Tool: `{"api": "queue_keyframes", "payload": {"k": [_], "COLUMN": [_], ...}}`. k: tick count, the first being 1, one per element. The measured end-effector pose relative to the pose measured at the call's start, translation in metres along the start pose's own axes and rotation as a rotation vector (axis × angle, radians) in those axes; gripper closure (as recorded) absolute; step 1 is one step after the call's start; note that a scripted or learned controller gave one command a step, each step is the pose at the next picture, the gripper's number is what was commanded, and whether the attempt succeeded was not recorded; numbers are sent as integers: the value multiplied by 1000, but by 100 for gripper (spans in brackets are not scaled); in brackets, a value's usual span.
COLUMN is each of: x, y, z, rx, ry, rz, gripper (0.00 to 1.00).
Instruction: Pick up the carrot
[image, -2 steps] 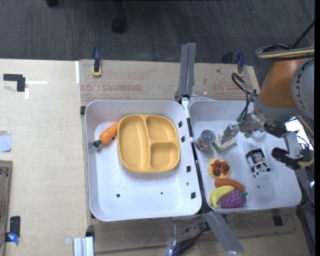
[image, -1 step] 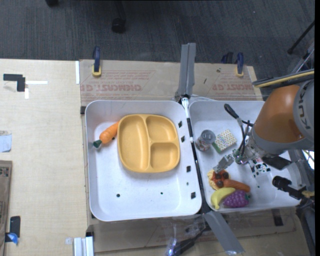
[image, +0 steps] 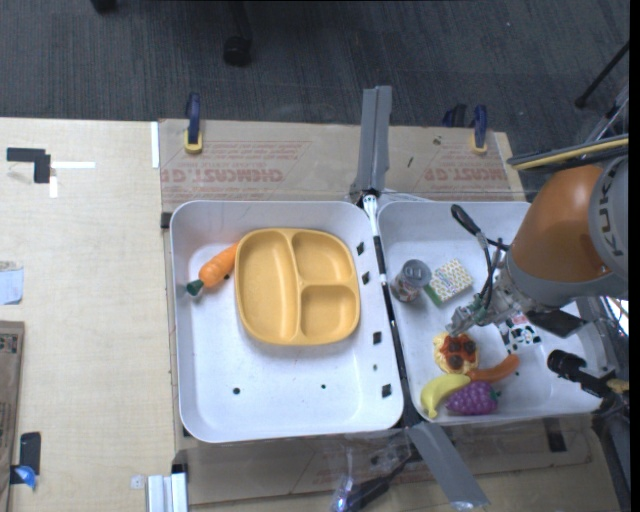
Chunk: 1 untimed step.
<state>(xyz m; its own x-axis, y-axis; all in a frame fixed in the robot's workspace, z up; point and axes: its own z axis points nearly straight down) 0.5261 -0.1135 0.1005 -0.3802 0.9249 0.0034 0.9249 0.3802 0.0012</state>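
Bench: pale wooden top (image: 80, 330) bearing two shallow white bins side by side.
Arm: grey with orange band (image: 560, 235), over the right bin (image: 430, 225).
Left bin (image: 280, 400): holds a yellow three-compartment plastic plate (image: 297, 285).
Carrot: orange toy carrot with green end (image: 212, 268), in the left bin, touching the plate's left edge.
Gripper (image: 470, 318): low above a pizza-slice toy (image: 457, 350); grip state cannot be told.
Nearby: yellow banana (image: 438, 392), purple grapes (image: 472, 399).

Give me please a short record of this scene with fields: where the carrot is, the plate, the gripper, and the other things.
carrot: left bin, touching the plate's left edge
plate: yellow, three compartments, left bin
gripper: right bin, above the toy food
other things: banana, grapes, can, all in the right bin
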Motion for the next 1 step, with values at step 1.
{"api": "queue_keyframes", "payload": {"k": [1], "x": [125], "y": [15], "z": [-88], "rx": [6], "ry": [-3], "rz": [149], "gripper": [100]}}
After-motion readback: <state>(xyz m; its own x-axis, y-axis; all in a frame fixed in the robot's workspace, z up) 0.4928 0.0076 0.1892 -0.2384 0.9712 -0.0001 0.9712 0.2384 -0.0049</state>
